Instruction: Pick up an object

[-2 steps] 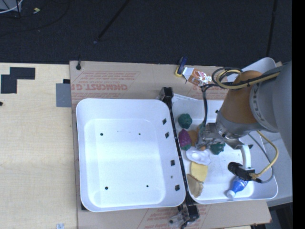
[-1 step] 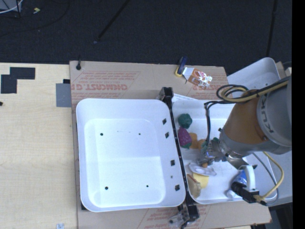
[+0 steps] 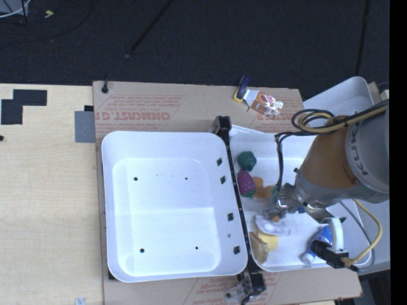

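The tool (image 3: 278, 210) hangs low in the right bin (image 3: 287, 146), right of center; I cannot tell its grip. A green ball (image 3: 247, 160) and purple toy (image 3: 246, 183) lie at its upper left, a yellow piece (image 3: 263, 241) below.

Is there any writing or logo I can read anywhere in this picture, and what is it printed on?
"KU", the start of a cut-off name: on the grey arm.
Red print, upside down and too blurred to read: on the cardboard sheet behind the left bin.
More red print, unreadable: on the cardboard's front edge.
Small printed packet: pattern only, no legible words.
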